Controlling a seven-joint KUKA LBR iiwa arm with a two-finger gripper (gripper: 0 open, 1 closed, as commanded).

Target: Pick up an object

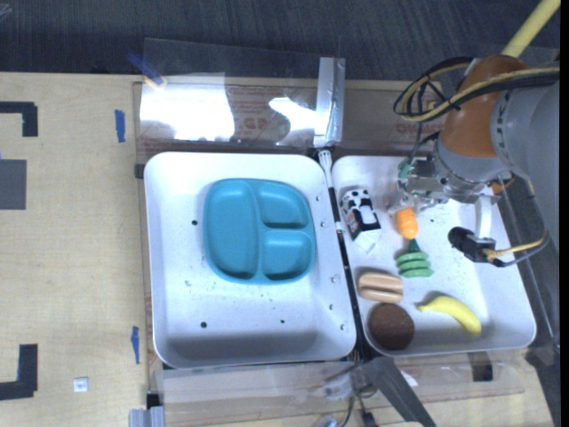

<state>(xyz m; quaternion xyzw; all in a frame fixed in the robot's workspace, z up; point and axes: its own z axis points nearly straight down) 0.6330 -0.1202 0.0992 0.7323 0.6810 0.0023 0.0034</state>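
Observation:
The right bin (508, 302) holds several toy foods. An orange carrot (407, 224) with a green leafy end (412, 263) lies near its middle. My gripper (416, 194) hangs just above the carrot's orange end, low in the bin's back half. A black-and-white object (359, 212) lies to the carrot's left by the bin wall. A hot dog (380, 284), a brown round piece (391, 325) and a yellow banana (452, 312) lie along the front. Nothing shows as lifted off the bin floor.
The left bin (169, 265) bears a blue divided plate (260, 229). A clear plastic sheet (231, 105) stands behind the bins. A black cable end (471, 241) hangs from the arm over the right bin's right side. The grey arm (524, 132) covers the back right corner.

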